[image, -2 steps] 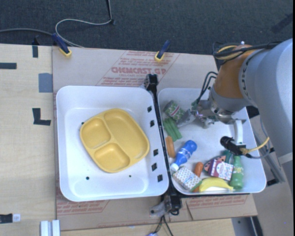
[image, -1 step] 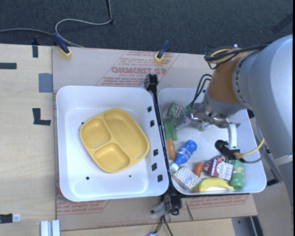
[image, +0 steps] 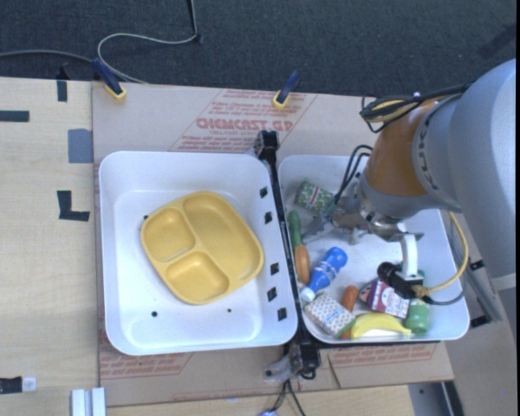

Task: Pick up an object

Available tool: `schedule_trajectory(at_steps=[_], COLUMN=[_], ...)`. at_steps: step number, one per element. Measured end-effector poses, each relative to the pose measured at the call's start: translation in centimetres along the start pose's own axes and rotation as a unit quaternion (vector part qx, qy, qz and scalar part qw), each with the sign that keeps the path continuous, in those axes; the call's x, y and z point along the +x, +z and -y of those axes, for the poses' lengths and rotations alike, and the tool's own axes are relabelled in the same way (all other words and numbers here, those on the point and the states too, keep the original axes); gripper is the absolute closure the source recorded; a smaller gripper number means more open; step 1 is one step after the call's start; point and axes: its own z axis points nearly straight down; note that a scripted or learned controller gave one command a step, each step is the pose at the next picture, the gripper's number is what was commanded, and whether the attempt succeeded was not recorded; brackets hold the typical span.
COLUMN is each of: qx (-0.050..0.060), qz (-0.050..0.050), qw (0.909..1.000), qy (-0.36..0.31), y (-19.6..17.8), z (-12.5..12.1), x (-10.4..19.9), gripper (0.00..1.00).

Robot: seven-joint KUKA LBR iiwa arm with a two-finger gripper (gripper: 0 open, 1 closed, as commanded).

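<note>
The gripper (image: 329,219) is hung over the right bin (image: 455,319), centre-right of frame; finger state honestly can't be told.

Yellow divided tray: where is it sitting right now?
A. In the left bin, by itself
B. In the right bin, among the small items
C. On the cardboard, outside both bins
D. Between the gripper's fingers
A. The yellow divided tray lies flat on the floor of the left bin, while the blue bottle, banana and other small items sit in the right bin.
</note>
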Motion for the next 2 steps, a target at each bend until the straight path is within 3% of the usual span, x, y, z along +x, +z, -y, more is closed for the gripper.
schedule_trajectory(at_steps=[1,2], qx=[0.000,0.000], qz=[0.000,0.000], qw=[1.0000,1.0000], qy=[0.000,0.000], y=[-0.97,-0.96], z=[-0.03,-0.02], x=[0.01,0.01], gripper=[1.00,0.00])
